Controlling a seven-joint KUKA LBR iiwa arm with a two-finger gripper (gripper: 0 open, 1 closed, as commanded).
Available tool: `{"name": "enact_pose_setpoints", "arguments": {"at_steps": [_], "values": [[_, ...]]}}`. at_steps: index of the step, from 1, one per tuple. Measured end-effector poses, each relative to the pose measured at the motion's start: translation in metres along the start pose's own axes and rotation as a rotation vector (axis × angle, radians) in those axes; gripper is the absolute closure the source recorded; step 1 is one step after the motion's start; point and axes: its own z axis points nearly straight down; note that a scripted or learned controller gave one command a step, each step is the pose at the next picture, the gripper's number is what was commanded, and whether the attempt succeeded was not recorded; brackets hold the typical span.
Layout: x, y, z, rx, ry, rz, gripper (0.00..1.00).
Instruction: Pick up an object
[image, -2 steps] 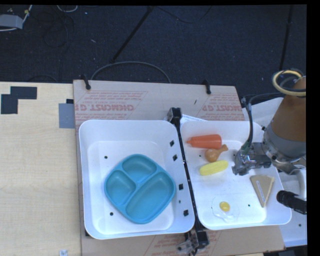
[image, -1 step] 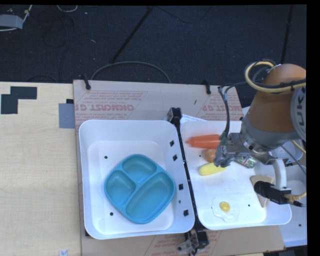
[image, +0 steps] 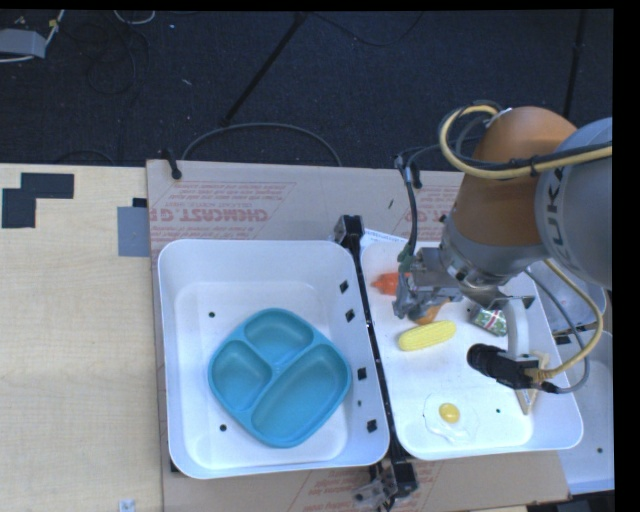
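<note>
Gripper (image: 412, 308) low in right bin (image: 560, 425); finger spread hidden, cannot tell. Corn (image: 427, 336) just below and right of tips, long axis roughly crosswise, possibly touching. Orange piece (image: 385, 284) just up-left. Egg (image: 448, 414) farther down.

This is a robotics lab, not a home. A grey and orange arm (image: 520, 190) trailing yellow cables reaches over a bench (image: 70, 350) of pale wood. Two white bins (image: 180, 290) sit side by side on printed cardboard (image: 250, 200). The food in them is toy: a plastic corn cob (image: 427, 336) and a fried egg (image: 449, 414). Loose cables (image: 260, 130) lie on dark carpet (image: 200, 80) behind.
</note>
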Motion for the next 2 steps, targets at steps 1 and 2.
{"name": "enact_pose_setpoints", "arguments": {"at_steps": [1,2], "values": [[0.044,0.020,0.016,0.001,-0.001,0.001,1.00],[0.089,0.035,0.029,0.001,-0.001,0.001,1.00]]}}
